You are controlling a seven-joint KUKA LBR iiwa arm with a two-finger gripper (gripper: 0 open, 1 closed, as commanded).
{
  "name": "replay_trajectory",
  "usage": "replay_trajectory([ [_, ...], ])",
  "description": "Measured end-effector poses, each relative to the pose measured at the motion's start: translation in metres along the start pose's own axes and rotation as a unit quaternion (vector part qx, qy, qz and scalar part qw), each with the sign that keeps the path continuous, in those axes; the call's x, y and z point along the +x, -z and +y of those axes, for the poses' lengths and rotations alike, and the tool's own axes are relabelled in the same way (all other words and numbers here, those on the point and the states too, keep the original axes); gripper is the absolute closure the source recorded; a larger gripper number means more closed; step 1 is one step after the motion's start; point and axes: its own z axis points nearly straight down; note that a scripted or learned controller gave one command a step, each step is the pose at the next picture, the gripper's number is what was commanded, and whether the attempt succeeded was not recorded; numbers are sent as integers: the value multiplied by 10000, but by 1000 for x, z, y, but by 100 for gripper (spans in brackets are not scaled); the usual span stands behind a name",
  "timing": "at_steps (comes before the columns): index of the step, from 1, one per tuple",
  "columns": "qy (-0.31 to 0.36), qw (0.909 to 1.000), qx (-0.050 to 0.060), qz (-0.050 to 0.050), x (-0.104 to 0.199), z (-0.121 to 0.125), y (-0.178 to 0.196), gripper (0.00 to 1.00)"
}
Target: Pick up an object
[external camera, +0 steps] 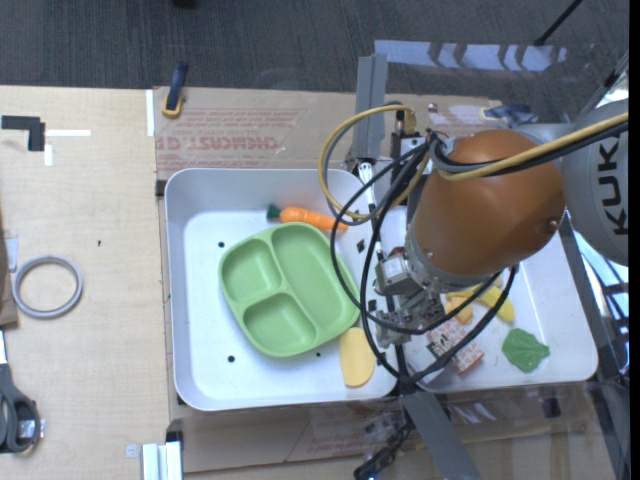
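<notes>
Camera view: our gripper [408, 303] sits low over the seam between the bins; we can't tell its state. Nearest candidate is the yellow piece [356, 357], just beside the green tray [288, 288] in the left bin [190, 298]: smooth, rounded, pale. We'd judge it light, rigid, slippery; pinch across its narrow width.

A roll of grey tape [45, 286] lies flat on the pale wooden bench [90, 368] near its left edge. Scissors [15, 418] sit at the lower left corner. A clamp with a blue handle [176, 88] sits at the bench's top edge, above the bins.
</notes>
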Motion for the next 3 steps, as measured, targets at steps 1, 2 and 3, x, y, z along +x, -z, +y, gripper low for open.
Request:
replay_trajectory([
  [1,1502,9887,-7,-2,-18,-1,0,100],
  [2,3492,9371,2,-6,2,0,47,100],
  [3,2154,9765,-4,-9,-2,-9,53,100],
])
